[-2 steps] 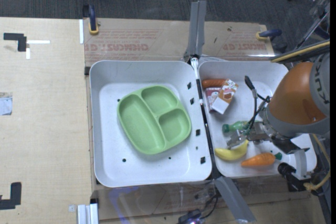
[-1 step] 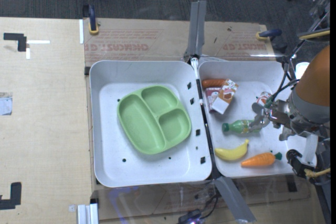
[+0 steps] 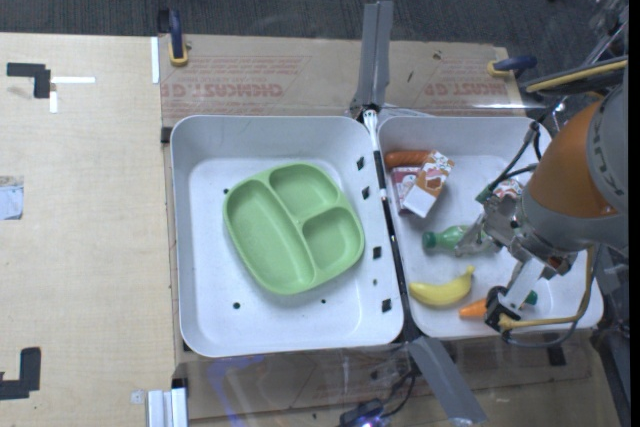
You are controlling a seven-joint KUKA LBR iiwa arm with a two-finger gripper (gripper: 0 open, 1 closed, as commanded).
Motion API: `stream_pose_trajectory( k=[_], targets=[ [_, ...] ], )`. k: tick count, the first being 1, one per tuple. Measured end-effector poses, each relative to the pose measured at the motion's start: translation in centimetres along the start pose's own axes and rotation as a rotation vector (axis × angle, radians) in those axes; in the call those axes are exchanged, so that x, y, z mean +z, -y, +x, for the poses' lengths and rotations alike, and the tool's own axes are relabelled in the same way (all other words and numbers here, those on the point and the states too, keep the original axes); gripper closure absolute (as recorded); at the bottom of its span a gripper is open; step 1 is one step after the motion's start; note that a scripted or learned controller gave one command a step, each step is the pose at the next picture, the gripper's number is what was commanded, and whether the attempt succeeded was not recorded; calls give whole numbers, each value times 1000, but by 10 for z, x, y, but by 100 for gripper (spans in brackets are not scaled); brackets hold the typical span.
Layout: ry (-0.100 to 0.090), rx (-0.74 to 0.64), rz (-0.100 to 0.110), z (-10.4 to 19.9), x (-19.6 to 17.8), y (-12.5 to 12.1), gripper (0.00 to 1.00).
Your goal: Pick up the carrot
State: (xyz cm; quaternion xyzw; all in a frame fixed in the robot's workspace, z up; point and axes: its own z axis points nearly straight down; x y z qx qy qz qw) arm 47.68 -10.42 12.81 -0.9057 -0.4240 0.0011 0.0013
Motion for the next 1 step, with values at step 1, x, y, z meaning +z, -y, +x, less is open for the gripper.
stream_pose_trajectory(
  k=[1],
  targets=[
    [0,-404,-1,4,36,3,0]
  ],
)
